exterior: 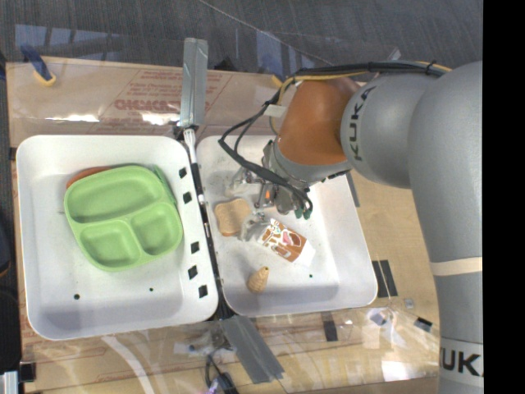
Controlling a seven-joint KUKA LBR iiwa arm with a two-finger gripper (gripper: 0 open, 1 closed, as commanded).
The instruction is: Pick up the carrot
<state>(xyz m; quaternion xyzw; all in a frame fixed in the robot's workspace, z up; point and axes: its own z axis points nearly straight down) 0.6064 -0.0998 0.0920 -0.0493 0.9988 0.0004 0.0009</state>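
Carrot [259, 279], judged to be the small tapered tan piece, is seen apart from the end effector [275, 205], toward the near rim of the same bin [349, 279]; long axis slanted. Whether anything is gripped cannot be told.

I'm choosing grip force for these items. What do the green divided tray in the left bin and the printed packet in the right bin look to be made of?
The green tray looks like moulded plastic with a matte finish: uniform colour, rounded compartment walls, soft highlights. The printed packet looks like thin glossy film or coated paper, judging by its flat shape and printed surface; which one is unclear.
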